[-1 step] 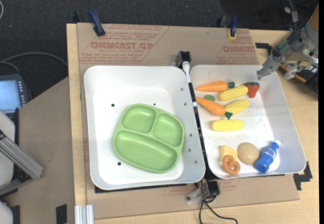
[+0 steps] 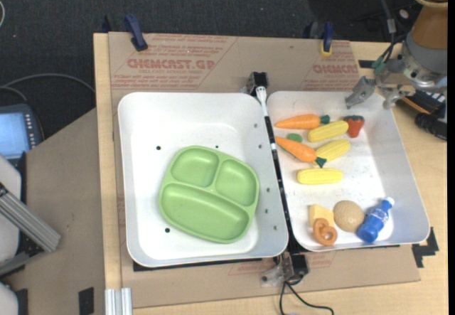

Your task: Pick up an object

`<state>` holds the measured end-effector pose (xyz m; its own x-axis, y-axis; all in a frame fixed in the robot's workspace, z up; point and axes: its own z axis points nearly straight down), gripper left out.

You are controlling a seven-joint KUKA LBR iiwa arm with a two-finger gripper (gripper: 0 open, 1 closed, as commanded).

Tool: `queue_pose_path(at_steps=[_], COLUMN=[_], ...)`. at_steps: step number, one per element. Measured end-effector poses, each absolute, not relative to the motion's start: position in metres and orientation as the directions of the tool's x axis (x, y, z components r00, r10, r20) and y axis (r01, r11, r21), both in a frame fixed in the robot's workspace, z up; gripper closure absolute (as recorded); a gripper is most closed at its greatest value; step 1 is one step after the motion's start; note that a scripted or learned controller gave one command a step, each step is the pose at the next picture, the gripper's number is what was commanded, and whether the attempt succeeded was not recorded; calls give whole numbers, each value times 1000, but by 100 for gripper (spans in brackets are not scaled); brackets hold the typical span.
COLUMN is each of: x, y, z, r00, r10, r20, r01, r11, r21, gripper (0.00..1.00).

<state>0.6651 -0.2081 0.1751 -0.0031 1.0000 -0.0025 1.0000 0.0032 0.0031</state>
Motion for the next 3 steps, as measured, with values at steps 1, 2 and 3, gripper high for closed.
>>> queue_pose_path(at_steps=[1,2,3], x=[666,667,668], y=[-205,-206,-132], z=[80,96,123], r00=[-2,-4,-7], r10=[1000,1000,1000], r20=[7,-1,3], r01=[1000,1000,1000], r11=[2,4,7], r21=[-7,1,0], gripper=[0,100,100])
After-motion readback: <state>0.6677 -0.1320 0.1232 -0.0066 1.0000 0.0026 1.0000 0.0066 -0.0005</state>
